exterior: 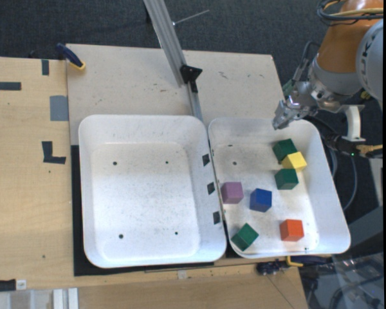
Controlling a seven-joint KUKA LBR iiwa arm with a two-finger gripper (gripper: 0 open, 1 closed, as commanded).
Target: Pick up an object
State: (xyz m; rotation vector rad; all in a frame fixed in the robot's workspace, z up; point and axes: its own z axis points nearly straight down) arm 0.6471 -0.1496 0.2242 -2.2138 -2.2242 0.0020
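A green block (pixel 284 149) sits in the right bin (pixel 331 201), touching a yellow block (pixel 295 161). The gripper (pixel 284 118) hangs just above it at the bin's far edge. I cannot tell how the gripper is set

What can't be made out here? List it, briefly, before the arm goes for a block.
- Gripper, camera view: small and blurred above the right bin's far rim; whether its fingers are open or shut cannot be told.
- Green block: the yellow block covers its near corner, so whether they touch or overlap only in the view is unclear.
- Arm: cut off by the right edge.
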